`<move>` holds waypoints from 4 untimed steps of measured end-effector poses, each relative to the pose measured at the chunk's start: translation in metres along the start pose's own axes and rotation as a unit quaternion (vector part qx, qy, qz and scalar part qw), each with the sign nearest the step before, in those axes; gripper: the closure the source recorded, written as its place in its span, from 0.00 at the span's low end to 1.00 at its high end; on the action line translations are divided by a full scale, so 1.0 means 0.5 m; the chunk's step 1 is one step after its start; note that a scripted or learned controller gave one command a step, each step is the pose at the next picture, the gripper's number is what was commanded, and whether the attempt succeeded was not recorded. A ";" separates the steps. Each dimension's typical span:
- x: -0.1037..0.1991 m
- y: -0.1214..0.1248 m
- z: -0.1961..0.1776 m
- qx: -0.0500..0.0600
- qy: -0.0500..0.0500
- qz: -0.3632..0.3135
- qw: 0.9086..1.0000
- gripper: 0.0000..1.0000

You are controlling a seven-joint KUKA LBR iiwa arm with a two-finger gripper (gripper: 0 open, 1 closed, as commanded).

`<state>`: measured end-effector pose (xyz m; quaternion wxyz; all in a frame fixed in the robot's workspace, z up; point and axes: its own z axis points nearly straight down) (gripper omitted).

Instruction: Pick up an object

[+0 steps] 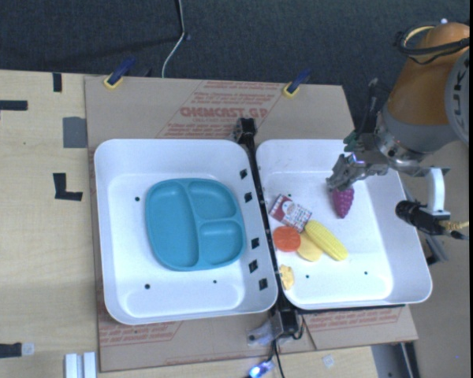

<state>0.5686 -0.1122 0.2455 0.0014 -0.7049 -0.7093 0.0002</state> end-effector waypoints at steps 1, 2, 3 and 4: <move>0.119 0.019 0.009 0.000 0.000 -0.001 1.000 1.00; 0.218 0.057 0.039 0.000 0.000 0.000 1.000 1.00; 0.322 0.096 0.021 -0.001 0.000 0.000 1.000 1.00; 0.420 0.138 0.052 0.000 -0.001 0.000 1.000 1.00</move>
